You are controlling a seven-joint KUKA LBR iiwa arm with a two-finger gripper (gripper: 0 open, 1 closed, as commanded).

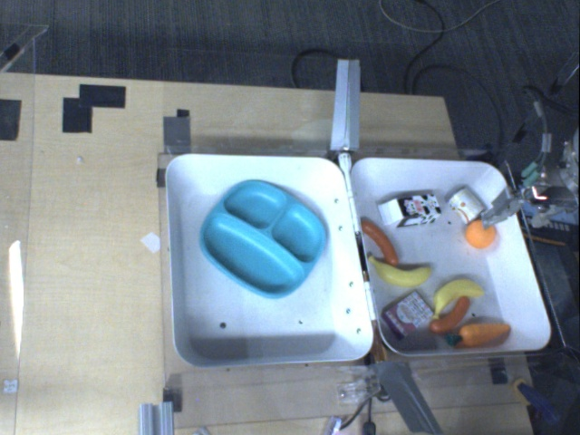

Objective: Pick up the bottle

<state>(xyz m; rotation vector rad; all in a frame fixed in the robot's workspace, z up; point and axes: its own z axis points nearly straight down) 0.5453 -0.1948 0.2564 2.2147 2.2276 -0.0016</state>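
A small white bottle (410, 209) with a dark printed label lies on its side in the back part of the right bin (535, 284). To its right sits a short white cylinder (463, 201) with an orange patch. My gripper (501, 210) reaches in at a slant from the right edge. Its tip is low over the bin's back right corner, right beside the white cylinder and just above an orange ball (480, 234). It stands about a hand's width to the right of the labelled bottle, with nothing seen held in it.
The right bin also holds a hot dog (379, 240), two bananas (399, 273) (458, 291), a purple packet (410, 313), a red sausage (450, 315) and a carrot (481, 334). A blue divided plate (263, 236) lies in the left bin (186, 270). A metal post (346, 107) rises behind the bins.
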